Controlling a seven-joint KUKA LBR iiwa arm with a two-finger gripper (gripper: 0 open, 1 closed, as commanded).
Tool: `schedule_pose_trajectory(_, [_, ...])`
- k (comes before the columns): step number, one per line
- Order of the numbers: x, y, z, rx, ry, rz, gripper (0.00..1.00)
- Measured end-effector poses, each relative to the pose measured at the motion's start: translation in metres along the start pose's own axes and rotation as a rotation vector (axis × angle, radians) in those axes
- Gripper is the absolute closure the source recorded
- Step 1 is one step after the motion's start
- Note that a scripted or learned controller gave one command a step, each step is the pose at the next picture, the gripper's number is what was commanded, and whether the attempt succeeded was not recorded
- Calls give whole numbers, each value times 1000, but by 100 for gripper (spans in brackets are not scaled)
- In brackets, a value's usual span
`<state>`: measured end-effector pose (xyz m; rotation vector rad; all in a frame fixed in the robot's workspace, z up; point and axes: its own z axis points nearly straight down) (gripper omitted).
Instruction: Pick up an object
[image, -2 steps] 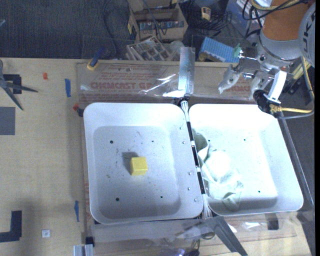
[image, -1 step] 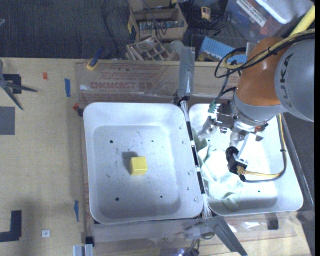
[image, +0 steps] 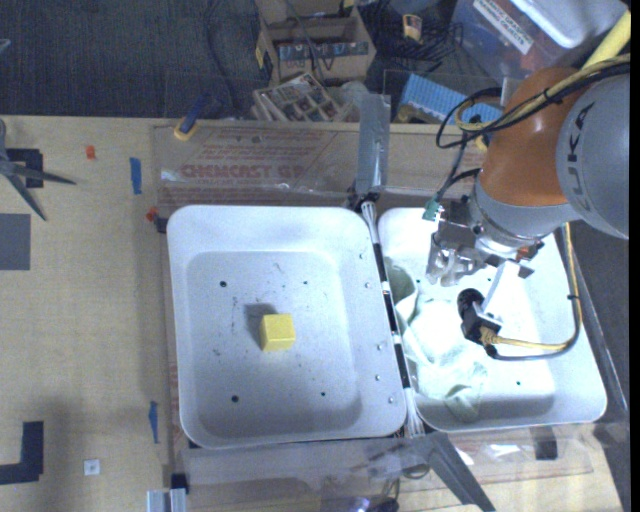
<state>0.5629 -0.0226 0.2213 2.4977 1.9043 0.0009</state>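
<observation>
The grey KUKA arm (image: 600, 140) has a smooth, rounded casing of pale matte grey, and part of the maker's name shows on it in large dark letters. Below that casing sits a broad, glossy orange band (image: 525, 135), curved like a collar around the wrist. Thin black cables loop across the orange surface, and a yellow cable (image: 612, 45) runs along the upper grey segment. Under the band hangs a silvery metal two-finger gripper (image: 447, 268) with small blocky parts, a tiny green connector at its side, and a white bracket beside it.
</observation>
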Motion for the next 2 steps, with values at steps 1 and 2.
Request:
schedule_pose_trajectory(1, [-21,-63,-31,6,-1,526,100])
schedule_pose_trajectory(2, [-22,-62,-40,7,-2,527,100])
